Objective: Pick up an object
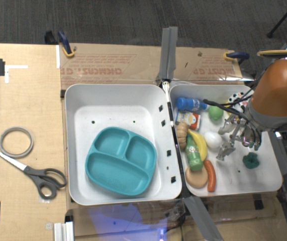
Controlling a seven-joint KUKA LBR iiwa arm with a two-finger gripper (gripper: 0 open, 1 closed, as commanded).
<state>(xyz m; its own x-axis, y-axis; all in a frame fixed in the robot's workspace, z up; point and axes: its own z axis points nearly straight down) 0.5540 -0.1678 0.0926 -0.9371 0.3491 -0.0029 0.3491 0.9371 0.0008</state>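
My gripper [227,149] hangs over the right bin [264,185], right of the pile of toy food, with nothing visible between its fingers. Just left of it lies a white egg [212,140]. A yellow banana [199,142], a green bottle [194,157], a red sausage [210,175] and a tan round piece [196,178] lie along the bin's left side. A blue bottle [189,104] and a green ball [215,113] sit at the back. A dark green broccoli piece [252,160] lies to the gripper's right.
The left bin [83,104] holds a teal divided plate [121,160]. Scissors [35,173] and a tape roll [16,141] lie on the bench at the left. Cardboard [113,64] lines the back behind both bins.
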